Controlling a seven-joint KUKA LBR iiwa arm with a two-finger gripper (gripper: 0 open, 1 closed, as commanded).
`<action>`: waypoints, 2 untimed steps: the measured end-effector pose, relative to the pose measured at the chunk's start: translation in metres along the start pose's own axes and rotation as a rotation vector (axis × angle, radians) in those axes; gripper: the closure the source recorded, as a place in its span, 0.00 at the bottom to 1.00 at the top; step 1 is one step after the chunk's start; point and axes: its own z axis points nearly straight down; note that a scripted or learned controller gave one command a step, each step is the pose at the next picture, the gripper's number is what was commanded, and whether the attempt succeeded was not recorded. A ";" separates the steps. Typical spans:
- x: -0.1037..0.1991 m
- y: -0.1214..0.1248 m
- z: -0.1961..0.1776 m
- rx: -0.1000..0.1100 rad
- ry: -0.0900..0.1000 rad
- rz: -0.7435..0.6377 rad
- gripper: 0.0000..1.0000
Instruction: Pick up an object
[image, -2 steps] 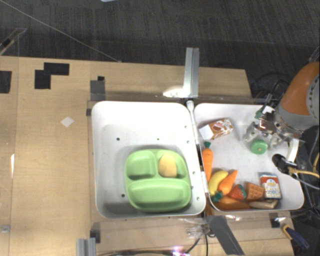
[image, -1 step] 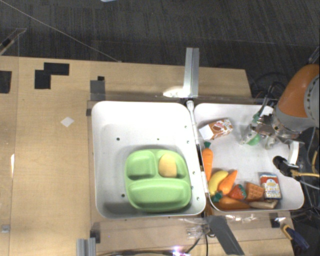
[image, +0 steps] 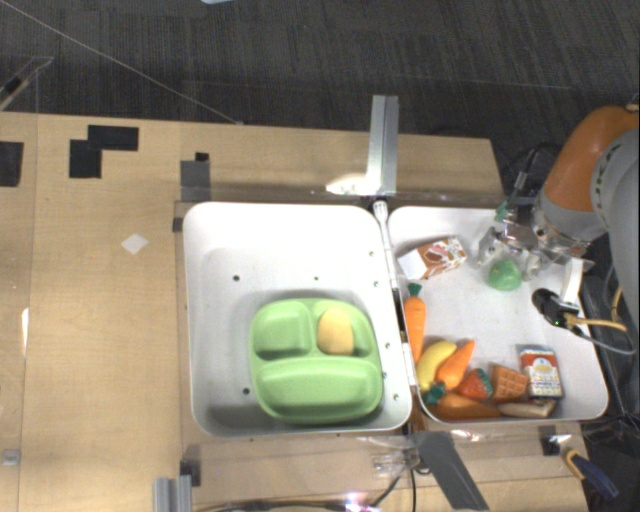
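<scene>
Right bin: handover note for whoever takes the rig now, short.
Pincer: down in the right bin at its far right corner, right over the green ball. Whether it has the ball can't be told, so count nothing as picked yet.
Also in that bin: snack packet, carrot, a pile of toy food near the front edge, small red carton.
Left bin: green divided tray with a yellow fruit in its upper right compartment.
Left: confirm the grasp, then lift.
</scene>
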 end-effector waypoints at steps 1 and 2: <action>0.003 0.003 -0.013 -0.006 0.001 -0.009 1.00; 0.046 -0.037 -0.108 0.007 0.000 -0.005 1.00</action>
